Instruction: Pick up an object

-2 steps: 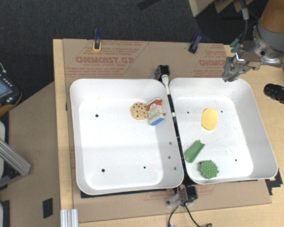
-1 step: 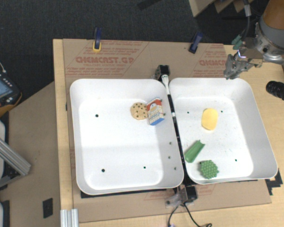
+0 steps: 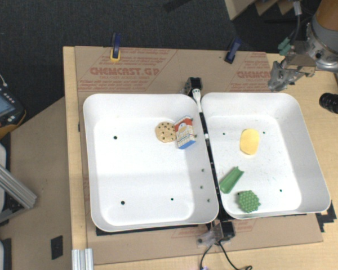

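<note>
Hovering beyond the right bin, the tool sits well apart from the yellow object.

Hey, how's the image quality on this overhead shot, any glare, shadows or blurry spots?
Camera view: lighting is even and soft; the left bin has a brighter patch across its lower floor with a faint shadow above; the cookie, yellow piece and green toys are sharp with small shadows; the gripper at upper right looks slightly soft.

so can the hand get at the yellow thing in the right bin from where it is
Probably yes. The hand hangs above the right bin's far rim, and the yellow object lies alone on the floor, apart from the green pieces.
</note>
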You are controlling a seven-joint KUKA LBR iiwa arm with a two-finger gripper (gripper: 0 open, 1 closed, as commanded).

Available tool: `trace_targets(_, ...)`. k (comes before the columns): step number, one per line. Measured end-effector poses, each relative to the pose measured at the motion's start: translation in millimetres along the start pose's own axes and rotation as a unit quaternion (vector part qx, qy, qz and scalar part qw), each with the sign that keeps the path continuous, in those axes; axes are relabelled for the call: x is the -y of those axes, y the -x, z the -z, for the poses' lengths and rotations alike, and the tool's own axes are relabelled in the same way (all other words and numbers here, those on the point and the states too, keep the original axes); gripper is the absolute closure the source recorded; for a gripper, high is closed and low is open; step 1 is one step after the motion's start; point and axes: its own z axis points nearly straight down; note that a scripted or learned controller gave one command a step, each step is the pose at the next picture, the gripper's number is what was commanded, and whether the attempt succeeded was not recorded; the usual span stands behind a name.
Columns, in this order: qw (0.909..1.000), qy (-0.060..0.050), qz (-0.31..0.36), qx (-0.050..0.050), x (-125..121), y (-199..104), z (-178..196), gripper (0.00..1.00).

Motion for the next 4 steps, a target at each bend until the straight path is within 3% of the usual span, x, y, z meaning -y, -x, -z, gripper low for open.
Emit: trace_targets(4, 1.0000, 0.007, 0.001, 0.003, -4, 0, 42, 1.00)
